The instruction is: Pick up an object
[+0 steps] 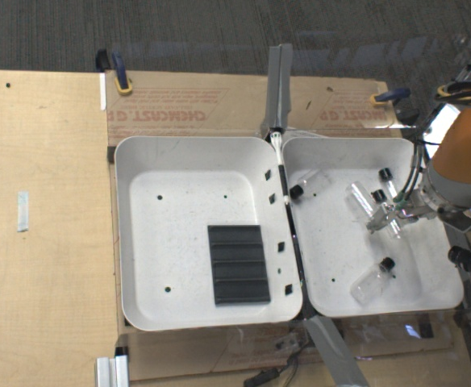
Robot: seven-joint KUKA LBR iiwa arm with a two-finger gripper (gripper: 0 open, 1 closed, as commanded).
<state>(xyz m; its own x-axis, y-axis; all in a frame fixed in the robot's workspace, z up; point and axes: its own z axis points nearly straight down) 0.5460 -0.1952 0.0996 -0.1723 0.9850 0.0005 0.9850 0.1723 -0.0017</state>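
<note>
In the left bin (139, 216) a black ridged rectangular block (239, 264) lies flat near the front. The right bin (332, 297) holds several clear vials with black caps: one (310, 185) by its left wall, two (360, 199) (389, 183) close together in the middle, and one (372, 281) toward the front. My gripper (387, 216) reaches in from the right and hangs low over the right bin, just beside the two middle vials. Glare and clear plastic hide whether anything sits in it.
A grey divider bar (279, 95) runs between the bins. Cardboard with red print (187, 113) lies behind them, held by clamps (121, 77). A wooden board (42, 216) covers the bench on the left. The orange band (461, 147) is at the right edge.
</note>
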